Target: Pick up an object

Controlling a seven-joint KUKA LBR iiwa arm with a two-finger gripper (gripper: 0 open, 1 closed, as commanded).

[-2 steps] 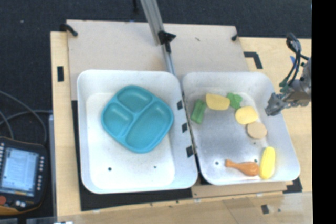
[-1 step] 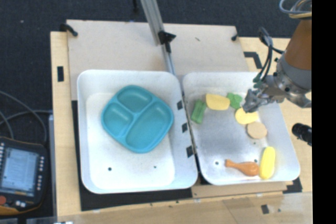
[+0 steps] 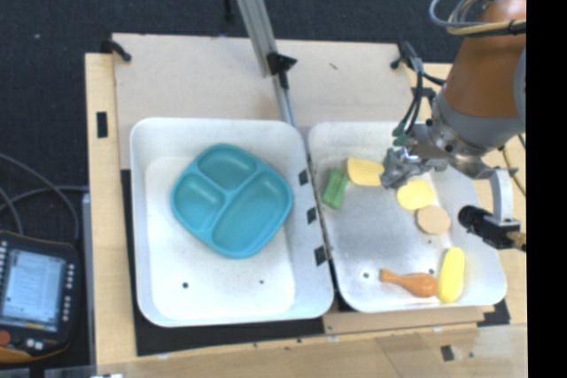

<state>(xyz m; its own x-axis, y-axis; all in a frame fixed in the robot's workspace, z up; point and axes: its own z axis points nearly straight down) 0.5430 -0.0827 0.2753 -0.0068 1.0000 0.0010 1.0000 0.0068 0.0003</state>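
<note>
Grey KUKA arm (image 3: pixel 483 115), broad orange band above the wrist, looped grey cable on top (thin black leads below), dark metal gripper (image 3: pixel 396 168)

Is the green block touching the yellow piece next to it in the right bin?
Apart. The camera view shows a thin strip of white bin floor between the green block and the yellow piece.

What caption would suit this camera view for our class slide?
The gripper hovers over the right bin among toy foods; a blue divided plate sits in the left bin.
</note>
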